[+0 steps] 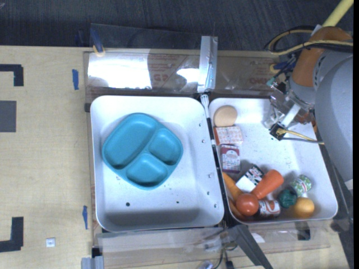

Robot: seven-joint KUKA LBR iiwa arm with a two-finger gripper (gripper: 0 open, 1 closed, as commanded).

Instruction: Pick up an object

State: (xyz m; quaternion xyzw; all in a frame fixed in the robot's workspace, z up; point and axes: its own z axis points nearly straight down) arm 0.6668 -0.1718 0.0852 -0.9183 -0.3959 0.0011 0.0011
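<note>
My gripper (pixel 279 112) hangs over the back right part of the right bin (pixel 255 106), above bare white floor, with nothing seen in it. To its left at the back lies a tan round bun (pixel 225 116). Below the bun sit a pink and white carton (pixel 229 134) and a dark red box (pixel 230 157). Along the front lie an orange carrot (pixel 268 184), a red tomato (pixel 247 204), a black and white packet (pixel 251 177), a small can (pixel 270 208), a dark green piece (pixel 288 198), a yellow fruit (pixel 304 207) and a green and white wrapped item (pixel 303 184).
The left bin (pixel 112 206) holds a blue divided plate (pixel 142 149). A raised divider (pixel 212 150) separates the two bins. The grey arm (pixel 336 111) covers the right bin's right wall. A clear panel (pixel 146 69) stands behind the bins.
</note>
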